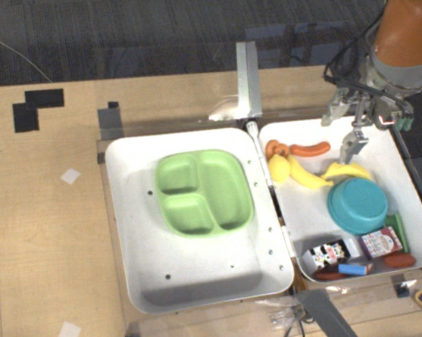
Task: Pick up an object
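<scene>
Two white bins sit side by side on the bench [45, 245]. The left bin [136, 211] holds one thing, a green divided tray [202, 192] with three compartments, lying flat near its middle. The right bin [413, 200] holds the rest. One orange sausage-shaped toy [309, 149] lies near the far wall, with a small orange piece [273, 148] just beside it at the divider. There appear to be two yellow bananas: one [292, 173] running from the divider toward the middle, and a second [349, 171] partly hidden behind the rim of one teal bowl [359, 205], though the two may be joined. Along the near wall lies a cluster of small items: one black-and-white carton [330, 251], one pink and white box [380, 242], one blue block [351, 268], and red pieces [399, 260] too small to identify. A green edge shows behind the pink box, mostly covered.

The gripper [354, 142] hangs over the far part of the right bin, just above the second banana, with nothing between its fingers [358, 138]. Whether they are spread or closed cannot be told from this slant. The arm's orange band [407, 25] is cut off at the right edge.
</scene>
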### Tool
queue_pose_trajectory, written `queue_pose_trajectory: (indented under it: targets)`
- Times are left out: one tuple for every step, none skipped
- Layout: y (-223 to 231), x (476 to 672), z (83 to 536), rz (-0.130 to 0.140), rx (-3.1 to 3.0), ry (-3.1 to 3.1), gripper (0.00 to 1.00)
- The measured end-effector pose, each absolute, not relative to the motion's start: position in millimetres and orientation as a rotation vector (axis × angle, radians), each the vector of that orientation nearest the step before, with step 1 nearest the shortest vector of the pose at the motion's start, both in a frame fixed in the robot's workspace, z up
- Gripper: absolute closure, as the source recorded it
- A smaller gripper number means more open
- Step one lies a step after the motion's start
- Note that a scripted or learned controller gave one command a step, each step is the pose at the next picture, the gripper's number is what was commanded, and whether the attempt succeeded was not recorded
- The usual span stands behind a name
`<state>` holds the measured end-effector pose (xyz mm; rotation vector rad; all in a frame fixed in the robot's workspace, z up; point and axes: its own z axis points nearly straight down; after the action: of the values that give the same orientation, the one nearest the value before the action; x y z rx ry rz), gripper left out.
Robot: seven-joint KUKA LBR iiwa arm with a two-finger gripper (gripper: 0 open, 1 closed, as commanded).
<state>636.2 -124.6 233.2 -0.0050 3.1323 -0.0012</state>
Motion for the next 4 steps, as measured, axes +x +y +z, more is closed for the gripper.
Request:
queue_pose_trajectory:
  targets:
    - [-105.1, 599.0, 96.1, 0.002, 0.666, 3.066, 0.0]
    - [-85.8, 598.7, 89.3, 0.003, 0.909, 2.996, 0.0]
    - [-84.5, 602.9, 89.0, 0.004, 0.943, 2.984, 0.0]
    - [-83.0, 602.8, 89.0, 0.006, 1.065, 2.943, 0.0]
